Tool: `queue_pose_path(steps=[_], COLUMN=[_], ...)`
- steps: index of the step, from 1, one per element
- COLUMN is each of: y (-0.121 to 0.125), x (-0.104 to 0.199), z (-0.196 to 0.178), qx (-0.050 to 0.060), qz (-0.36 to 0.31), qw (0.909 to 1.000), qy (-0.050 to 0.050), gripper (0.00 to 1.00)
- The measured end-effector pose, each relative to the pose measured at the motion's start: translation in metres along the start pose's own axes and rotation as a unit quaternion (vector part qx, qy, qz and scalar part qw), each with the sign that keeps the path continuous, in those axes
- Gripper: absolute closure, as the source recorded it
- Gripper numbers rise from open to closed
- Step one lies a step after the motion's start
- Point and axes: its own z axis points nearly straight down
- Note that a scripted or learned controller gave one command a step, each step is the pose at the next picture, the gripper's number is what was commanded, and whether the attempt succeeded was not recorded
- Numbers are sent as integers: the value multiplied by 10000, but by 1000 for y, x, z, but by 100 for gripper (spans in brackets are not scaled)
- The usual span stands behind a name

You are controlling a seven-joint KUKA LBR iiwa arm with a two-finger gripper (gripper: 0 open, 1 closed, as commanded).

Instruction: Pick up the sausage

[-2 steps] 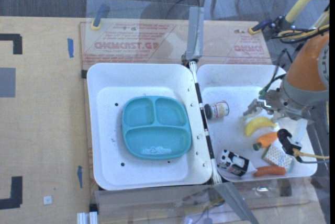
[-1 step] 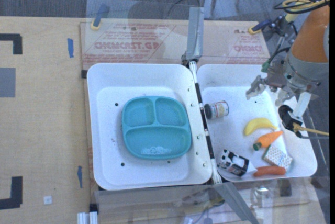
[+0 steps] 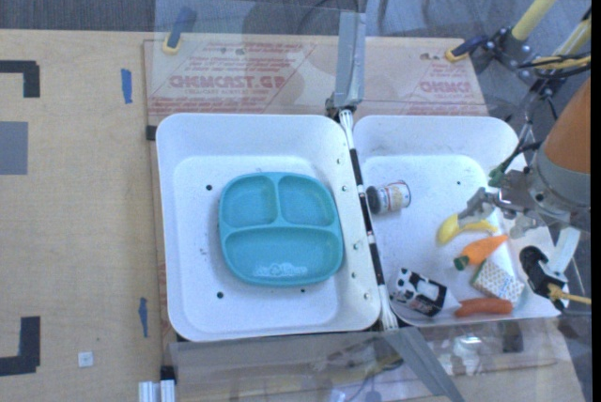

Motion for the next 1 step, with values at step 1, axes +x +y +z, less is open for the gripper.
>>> queue_pose_path(steps=[1], y=[28], x=[-26], z=[-9], qx=[-22], qz=[117], qw=[9999], qy=[-8], gripper=[0])
